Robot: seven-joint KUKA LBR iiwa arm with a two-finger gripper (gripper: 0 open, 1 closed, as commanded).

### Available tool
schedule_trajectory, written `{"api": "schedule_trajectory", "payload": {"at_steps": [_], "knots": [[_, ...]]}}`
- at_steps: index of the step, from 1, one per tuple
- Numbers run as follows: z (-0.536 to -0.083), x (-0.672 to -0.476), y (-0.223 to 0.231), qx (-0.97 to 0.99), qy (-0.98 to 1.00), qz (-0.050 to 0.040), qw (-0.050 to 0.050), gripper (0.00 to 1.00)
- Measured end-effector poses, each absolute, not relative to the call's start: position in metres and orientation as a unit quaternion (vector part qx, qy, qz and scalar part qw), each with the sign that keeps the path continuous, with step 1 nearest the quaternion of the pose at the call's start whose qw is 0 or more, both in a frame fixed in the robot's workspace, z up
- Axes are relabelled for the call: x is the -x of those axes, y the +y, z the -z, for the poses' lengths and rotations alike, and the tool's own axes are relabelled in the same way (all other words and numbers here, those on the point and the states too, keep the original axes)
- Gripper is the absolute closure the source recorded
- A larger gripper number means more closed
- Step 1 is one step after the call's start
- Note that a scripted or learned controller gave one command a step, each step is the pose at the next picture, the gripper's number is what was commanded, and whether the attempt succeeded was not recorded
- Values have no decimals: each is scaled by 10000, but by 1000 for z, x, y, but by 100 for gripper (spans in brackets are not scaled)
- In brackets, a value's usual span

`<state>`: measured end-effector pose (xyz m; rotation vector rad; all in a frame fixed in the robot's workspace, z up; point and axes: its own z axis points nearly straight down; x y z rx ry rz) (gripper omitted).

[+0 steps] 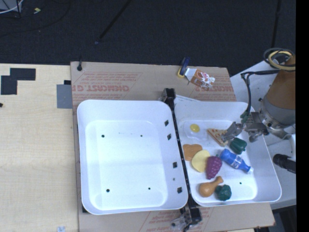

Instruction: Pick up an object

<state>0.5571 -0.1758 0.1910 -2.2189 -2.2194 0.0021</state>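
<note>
My gripper point(244, 133) hangs over the right side of the right bin point(270, 190), its two grey fingers spread apart and open. Just below the fingertips lies a dark green toy point(238, 145), not gripped between them. A blue bottle point(235, 160) lies next to it toward the front. To the left of the fingers sits a tan wedge-shaped slice point(218, 136). Further left and toward the front lie a small yellow piece point(194, 128), an orange piece point(190, 151), a yellow lemon point(200, 161), purple grapes point(213, 166), an orange gourd point(210, 187) and a dark green lump point(223, 193).
The left bin point(84, 153) stands beside the right one, with black clips along the shared wall point(175, 144). Both rest on a cardboard sheet point(120, 79). A small packet point(200, 79) and a blue-yellow item point(183, 68) lie behind the bins. The grey arm point(282, 98) reaches in from the right.
</note>
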Motion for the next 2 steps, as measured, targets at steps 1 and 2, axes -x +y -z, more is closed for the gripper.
{"api": "schedule_trajectory", "payload": {"at_steps": [1, 2], "knots": [[-101, -625, -155, 7073, -7070, 1, -5, 0], [-92, -646, -135, 7063, -7079, 1, -43, 0]]}}
